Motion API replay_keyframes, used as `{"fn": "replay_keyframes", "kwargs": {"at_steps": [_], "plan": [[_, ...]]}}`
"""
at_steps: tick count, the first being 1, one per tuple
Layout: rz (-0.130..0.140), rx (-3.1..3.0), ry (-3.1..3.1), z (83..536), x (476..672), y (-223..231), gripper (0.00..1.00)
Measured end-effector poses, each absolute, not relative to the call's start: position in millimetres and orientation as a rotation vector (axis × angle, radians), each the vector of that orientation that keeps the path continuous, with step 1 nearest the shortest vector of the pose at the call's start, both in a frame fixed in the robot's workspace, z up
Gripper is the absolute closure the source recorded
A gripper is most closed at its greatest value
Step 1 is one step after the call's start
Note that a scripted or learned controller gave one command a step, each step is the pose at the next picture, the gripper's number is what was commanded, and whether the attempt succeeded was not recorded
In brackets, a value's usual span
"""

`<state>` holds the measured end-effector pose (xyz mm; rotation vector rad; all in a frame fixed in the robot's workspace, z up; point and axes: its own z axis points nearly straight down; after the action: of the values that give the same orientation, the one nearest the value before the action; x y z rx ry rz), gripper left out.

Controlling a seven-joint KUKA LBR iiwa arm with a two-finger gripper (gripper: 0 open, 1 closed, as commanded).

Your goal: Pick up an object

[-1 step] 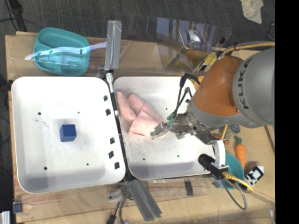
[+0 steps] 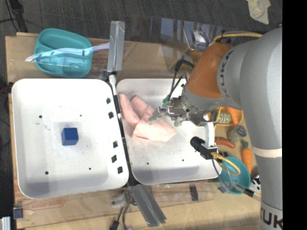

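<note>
The tool [image 2: 165,113] sits low over the pink cloth [image 2: 146,121] near the middle of the right bin [image 2: 158,176]; whether it is spread or pinching, I cannot tell. The cloth looks soft, light and limp, so a raised fold seems the best hold.

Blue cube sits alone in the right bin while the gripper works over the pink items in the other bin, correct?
Not quite: the camera view shows the blue cube in the left bin. The gripper is over the pink items in the right bin.
</note>
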<state>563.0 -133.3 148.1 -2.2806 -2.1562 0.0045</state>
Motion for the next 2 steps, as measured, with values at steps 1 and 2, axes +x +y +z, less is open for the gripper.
{"fn": "replay_keyframes", "kwargs": {"at_steps": [1,2], "plan": [[0.004,-2.284,-2.154,110.0,614.9,-131.3,0.0],[0.0,-1.978,-2.439,93.4,628.9,-108.5,0.0]]}}
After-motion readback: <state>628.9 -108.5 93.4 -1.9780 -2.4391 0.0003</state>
